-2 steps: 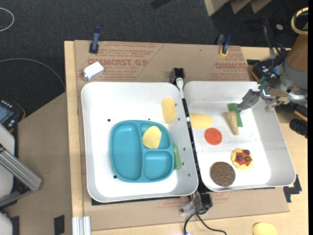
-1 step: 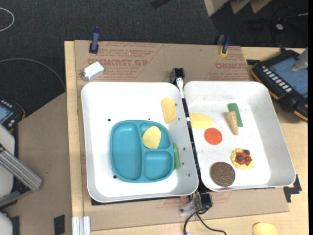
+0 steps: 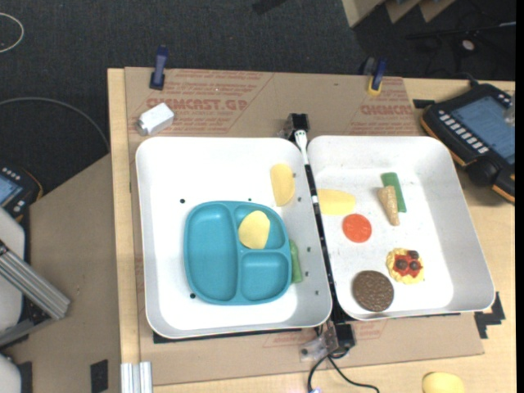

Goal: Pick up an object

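On the bench's far left corner lies a small white block (image 3: pixel 155 119), with a blue clamp (image 3: pixel 159 58) on the far edge behind it.

The left bin (image 3: pixel 164 178) carries a teal tray (image 3: pixel 214 256) of 3 compartments near its front edge. A yellow lump (image 3: pixel 255 229) sits in the tray's far right compartment. A green strip (image 3: pixel 295 263) lies against the tray's right side. A pale yellow piece (image 3: pixel 282 184) rests beyond the tray, close to the bin's right wall.

The right bin (image 3: pixel 442 219) holds 6 loose things to pick from:
- a pale yellow wedge (image 3: pixel 336 201) by its left wall
- an orange-red disc (image 3: pixel 356 228) just in front of the wedge
- a brown round cookie (image 3: pixel 372 290) near the front edge
- a tan cone-like piece (image 3: pixel 391 205) with a green block (image 3: pixel 390 181) touching its far end
- a small tart (image 3: pixel 406 265) topped with red berries

Whether the gripper is released or clenched cannot be told.
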`<state>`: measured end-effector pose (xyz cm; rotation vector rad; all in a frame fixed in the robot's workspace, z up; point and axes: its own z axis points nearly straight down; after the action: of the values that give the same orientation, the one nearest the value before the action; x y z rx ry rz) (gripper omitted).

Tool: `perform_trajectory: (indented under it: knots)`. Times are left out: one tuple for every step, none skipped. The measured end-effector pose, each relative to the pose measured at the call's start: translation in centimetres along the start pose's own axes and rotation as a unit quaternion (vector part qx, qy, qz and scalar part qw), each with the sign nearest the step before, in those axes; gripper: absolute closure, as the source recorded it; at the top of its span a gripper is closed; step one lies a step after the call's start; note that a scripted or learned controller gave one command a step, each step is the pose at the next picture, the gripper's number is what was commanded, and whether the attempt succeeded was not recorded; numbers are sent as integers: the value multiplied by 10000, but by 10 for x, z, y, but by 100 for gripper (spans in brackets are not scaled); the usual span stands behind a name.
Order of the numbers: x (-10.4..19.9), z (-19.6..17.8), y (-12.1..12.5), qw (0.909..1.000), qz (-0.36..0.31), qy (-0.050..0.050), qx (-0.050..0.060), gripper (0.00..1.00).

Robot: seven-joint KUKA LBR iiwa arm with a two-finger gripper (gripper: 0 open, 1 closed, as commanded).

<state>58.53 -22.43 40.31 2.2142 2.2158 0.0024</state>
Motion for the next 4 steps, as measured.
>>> perform_trajectory:
  knots:
    - [1, 106, -81, 9999, 27, 56, 109, 100]
    - [4, 300, -28, 9999, -10, 51, 92, 100]
    - [83, 318, -107, 10000, -5, 51, 64, 100]
    - [179, 212, -107, 10000, -32, 31, 1, 100]
